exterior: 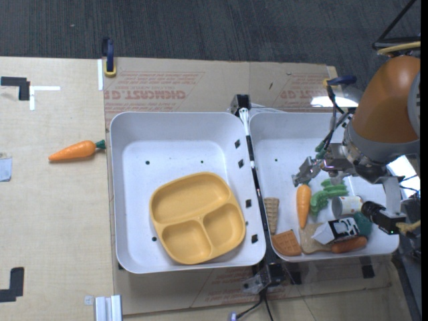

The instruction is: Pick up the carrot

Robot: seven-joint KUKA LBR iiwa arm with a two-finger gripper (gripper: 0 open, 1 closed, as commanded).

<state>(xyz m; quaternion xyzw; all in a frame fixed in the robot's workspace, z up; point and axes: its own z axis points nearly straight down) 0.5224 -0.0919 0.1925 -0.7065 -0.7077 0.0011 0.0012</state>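
Camera view, from above: we see the gripper [309,170] hanging low in the right bin [281,139], at the right of the frame, its grey arm [388,112] reaching in from the frame's right edge. We cannot tell from this angle whether the gripper is spread or pressed together. Nothing is visibly held.

The carrot [303,206] lies in that bin just below the gripper, its length running up and down the frame, thick end toward the gripper. A green vegetable [328,196] sits just beside it on the right. A waffle cone [271,212], a cracker [287,243] and a red sausage [348,245] crowd the bin's lower edge.

A second carrot [75,151] rests on the desk [53,233] at the left of the frame, well apart from both bins. The left bin [134,139] holds a yellow divided plate [197,217].

We judge the risks plain. The carrot is round and tapered, so a closing grip could squeeze it sideways. The green vegetable lies close enough to be pinched along with it. A descent slightly off-centre could nudge the carrot into the clutter below.
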